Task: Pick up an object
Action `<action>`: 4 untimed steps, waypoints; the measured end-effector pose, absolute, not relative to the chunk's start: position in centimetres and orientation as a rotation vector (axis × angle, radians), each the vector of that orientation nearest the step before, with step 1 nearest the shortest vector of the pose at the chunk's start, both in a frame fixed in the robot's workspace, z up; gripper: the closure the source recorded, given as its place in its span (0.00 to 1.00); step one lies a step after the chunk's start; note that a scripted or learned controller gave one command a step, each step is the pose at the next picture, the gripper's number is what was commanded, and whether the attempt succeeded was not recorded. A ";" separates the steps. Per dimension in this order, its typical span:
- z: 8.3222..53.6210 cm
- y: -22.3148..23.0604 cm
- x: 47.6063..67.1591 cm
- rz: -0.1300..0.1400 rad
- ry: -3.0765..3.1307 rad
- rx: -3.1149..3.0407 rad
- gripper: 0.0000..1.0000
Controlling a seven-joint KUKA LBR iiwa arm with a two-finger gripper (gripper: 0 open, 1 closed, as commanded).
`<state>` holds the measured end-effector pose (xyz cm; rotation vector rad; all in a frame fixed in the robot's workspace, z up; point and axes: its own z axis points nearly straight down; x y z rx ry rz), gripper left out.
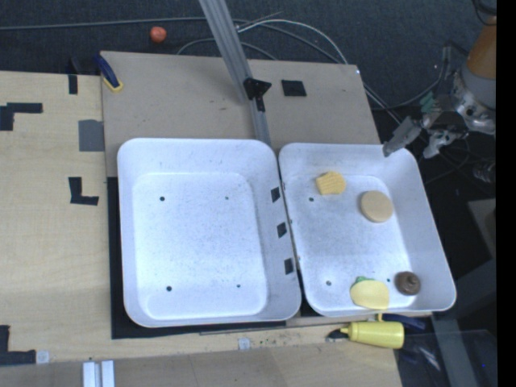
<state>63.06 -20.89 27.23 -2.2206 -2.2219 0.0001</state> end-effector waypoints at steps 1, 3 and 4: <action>21.7 -21.6 55.5 0.005 -2.215 -2.221 0.00; 10.1 -16.2 49.9 0.000 -2.223 -2.224 1.00; 9.0 -9.2 48.8 -0.002 -2.227 -2.220 1.00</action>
